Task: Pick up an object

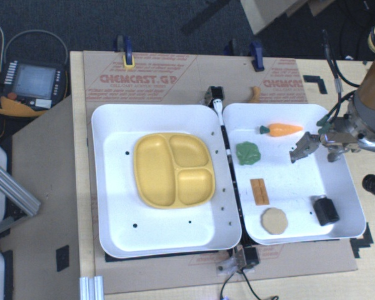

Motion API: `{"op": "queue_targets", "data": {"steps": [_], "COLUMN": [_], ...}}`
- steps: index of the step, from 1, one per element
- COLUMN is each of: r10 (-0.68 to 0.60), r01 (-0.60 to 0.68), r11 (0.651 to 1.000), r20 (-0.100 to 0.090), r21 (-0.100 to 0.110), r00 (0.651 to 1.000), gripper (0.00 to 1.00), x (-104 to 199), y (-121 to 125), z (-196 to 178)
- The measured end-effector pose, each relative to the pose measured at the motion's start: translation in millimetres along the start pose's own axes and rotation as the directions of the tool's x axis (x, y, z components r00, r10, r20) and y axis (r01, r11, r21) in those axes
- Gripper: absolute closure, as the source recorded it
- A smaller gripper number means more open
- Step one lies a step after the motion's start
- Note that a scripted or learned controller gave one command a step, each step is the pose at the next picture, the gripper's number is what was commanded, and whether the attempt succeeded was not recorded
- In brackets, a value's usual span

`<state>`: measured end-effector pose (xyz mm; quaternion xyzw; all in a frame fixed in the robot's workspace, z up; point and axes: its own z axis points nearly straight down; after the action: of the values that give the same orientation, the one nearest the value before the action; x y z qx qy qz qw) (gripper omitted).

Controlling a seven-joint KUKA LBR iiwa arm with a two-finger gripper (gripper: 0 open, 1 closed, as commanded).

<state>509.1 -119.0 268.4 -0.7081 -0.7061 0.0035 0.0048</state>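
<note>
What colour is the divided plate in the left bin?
Pale yellow; the three-compartment plastic plate shows best in the camera view.

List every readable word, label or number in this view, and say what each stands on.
"CHEMCAST GP", red print on the brown board behind the left bin.
Red print on the same board behind the right bin: partly hidden, unreadable.
Handheld pendant screen at left: too small to read.

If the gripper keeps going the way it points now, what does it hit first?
Probably bare white floor of the right bin; the gripper aims down-left, toward the green leafy toy. Depth is unclear.
</note>
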Motion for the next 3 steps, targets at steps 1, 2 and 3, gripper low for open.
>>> {"op": "queue_targets", "data": {"steps": [1, 2, 3], "r10": [-0.003, -0.002, -0.002], "r01": [0.003, 0.002, 0.002], "r11": [1.000, 1.000, 1.000], "r20": [0.002, 0.000, -0.001], "r21": [-0.012, -0.005, -0.004], "r00": [1.000, 1.000, 1.000], "gripper": [0.00, 0.00, 0.00], "x": [0.3, 7.2, 8.2], "y": [2.0, 3.5, -4.8], "z": [-5.9, 55.1, 115.2]}}
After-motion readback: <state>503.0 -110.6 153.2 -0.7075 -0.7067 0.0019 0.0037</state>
